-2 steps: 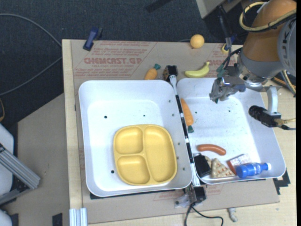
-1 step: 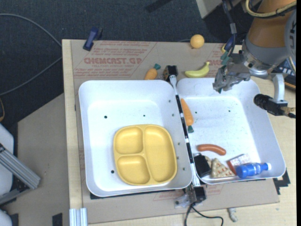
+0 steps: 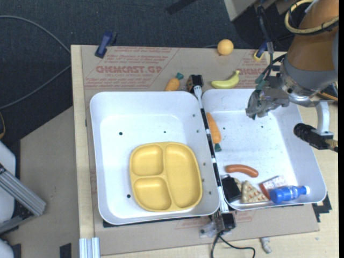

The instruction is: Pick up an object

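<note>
**Pick not started: pincer high in right bin, nothing held**

Camera view: the pincer (image 3: 258,110) hangs over the upper part of the right bin (image 3: 301,144), near its back wall. Nothing shows between its tips, and its state I cannot tell: the tips merge into a dark blob against the arm. So, by my reading, the grasp is all still to do: choose an object, descend, close, lift.

Candidates sit well below the pincer, along the bin's near edge: a sausage (image 3: 242,170), a pizza slice toy (image 3: 250,192), a blue bottle (image 3: 287,193) and a black block (image 3: 231,188). A carrot (image 3: 214,129) lies to the pincer's left, against the divider. A banana (image 3: 226,81) lies just above-left of it, outside the bin. The yellow divided plate (image 3: 165,175) sits in the left bin (image 3: 107,144), far left and lower.

Hard to read: the red item beside the bottle is partly covered; the wrist blocks the bin's upper right corner.
</note>
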`<state>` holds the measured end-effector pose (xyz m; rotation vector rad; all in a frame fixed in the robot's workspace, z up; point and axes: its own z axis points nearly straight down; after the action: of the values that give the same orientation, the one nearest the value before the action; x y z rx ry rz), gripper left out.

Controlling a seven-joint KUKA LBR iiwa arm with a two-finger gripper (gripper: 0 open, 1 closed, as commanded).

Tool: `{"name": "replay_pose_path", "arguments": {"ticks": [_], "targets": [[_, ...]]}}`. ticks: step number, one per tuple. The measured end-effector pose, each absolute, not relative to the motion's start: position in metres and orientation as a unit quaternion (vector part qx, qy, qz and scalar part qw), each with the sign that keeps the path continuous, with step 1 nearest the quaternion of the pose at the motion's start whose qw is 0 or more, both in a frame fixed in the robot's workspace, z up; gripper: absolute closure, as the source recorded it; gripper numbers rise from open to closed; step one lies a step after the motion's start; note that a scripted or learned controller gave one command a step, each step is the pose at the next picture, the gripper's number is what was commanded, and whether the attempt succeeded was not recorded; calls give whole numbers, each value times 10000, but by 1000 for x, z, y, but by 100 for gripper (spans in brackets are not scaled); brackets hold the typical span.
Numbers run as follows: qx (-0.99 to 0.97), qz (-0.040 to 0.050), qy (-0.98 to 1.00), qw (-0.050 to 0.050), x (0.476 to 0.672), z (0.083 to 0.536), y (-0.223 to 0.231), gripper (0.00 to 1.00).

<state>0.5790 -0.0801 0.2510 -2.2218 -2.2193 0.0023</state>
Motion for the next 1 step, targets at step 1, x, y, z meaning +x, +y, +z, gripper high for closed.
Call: {"name": "replay_pose_path", "arguments": {"ticks": [1], "targets": [[-7075,6,-7068,8,550,250,-76,100]]}}
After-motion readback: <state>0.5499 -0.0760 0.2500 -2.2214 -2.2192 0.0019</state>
